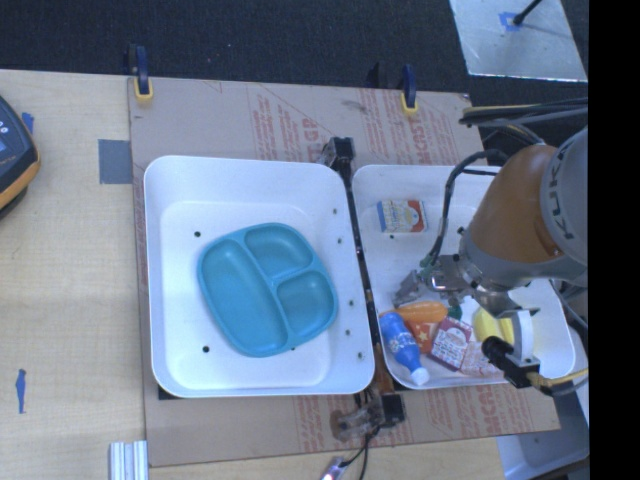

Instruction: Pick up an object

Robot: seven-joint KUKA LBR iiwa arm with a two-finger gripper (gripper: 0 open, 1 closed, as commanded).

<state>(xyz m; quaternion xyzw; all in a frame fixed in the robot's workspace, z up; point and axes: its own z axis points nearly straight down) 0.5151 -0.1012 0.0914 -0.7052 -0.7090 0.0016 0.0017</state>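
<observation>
The main risk is the crowding at the near end of the right bin (372, 268). A blue bottle (402, 344), an orange packet (424, 313) and a red-and-white packet (451, 346) lie touching or overlapping there. A descent into that cluster could land on an edge between two of them, push them aside, or close on nothing. The bottle looks rounded and may roll away under a glancing touch. The flat packets give little to pinch. The bin's wall is also just beside the bottle and could block one side of a grasp.

The arm (515, 213) reaches in from the right and bends down over the right bin, its orange band above the wrist. The gripper (418, 286) sits low, just above the orange packet and left of the wrist. It is seen from above and partly shadowed, so I cannot tell whether it is apart or together, and nothing is visibly held.

A small carton (402, 216) lies alone at the far end, well apart from the cluster. The left bin (160, 268) holds a blue divided plate (267, 288).
</observation>
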